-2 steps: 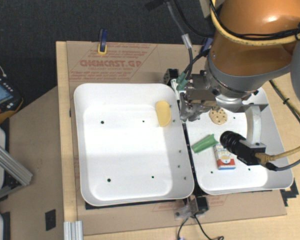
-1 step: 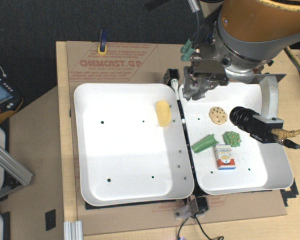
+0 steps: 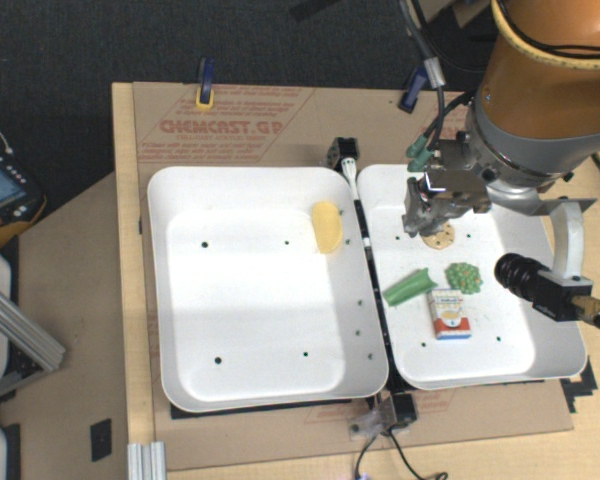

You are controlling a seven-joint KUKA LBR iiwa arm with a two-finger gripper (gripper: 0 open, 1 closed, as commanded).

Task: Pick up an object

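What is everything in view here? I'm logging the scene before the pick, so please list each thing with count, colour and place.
left bin: 1, white, left half of the bench
right bin: 1, white, right half, touching the left bin
yellow piece: 1, yellow, upper right of the left bin
round tan disc: 1, tan, upper part of the right bin, under the hand
green pod: 1, green, middle of the right bin
green bumpy piece: 1, green, right of the pod
small box: 1, red, white and blue, below the green pieces
clamps: 2, blue, the board's far edge
arm: 1, grey and orange, from the right
hand: 1, dark, over the disc
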